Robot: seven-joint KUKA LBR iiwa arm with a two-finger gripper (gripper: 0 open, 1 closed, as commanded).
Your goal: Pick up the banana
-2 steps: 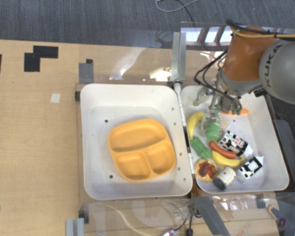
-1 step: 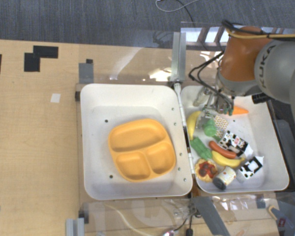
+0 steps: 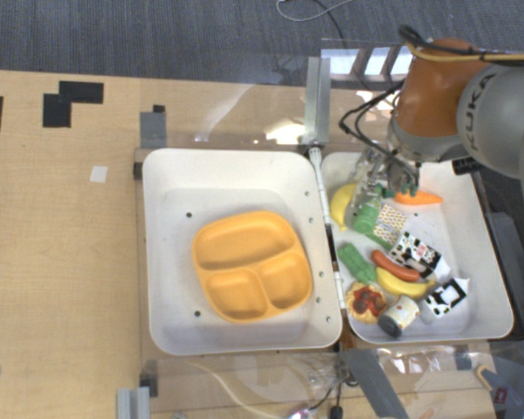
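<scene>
A pale wooden bench [image 3: 61, 260] carries two shallow white plastic bins side by side, with dark grey ribbed carpet [image 3: 157, 16] beyond its far edge and a thin black cable [image 3: 332, 9] trailing across that carpet. Black rectangular marks [image 3: 70, 101] sit on the bench top at the far left.

The grey arm with its orange band [image 3: 432, 90] reaches in from the right and bends down over the far part of the right bin [image 3: 493, 269]. Its two-finger gripper [image 3: 373, 192] hangs low among the items there, right beside a light green plastic piece [image 3: 365, 216] and a round yellow lemon-like toy [image 3: 341, 204]. The fingertips are lost against the clutter, so how far apart they stand cannot be told, nor whether anything sits between them.

The left bin [image 3: 166, 321] holds an orange-yellow plastic tray with three compartments [image 3: 251, 265], lying flat near its middle.

The curved yellow toy banana [image 3: 400, 282] lies on the floor of the right bin toward its near side, well apart from the gripper. A red sausage-shaped toy [image 3: 395, 264] rests along its upper edge. Near it are a dark green pickle-shaped piece [image 3: 355, 261], a black-and-white patterned block [image 3: 416, 253], a second black-and-white cube [image 3: 445, 296], a small pizza-like round toy [image 3: 365, 300] and a grey-and-white cylinder [image 3: 398, 315]. An orange carrot-shaped toy [image 3: 417, 198] lies just right of the gripper.
</scene>
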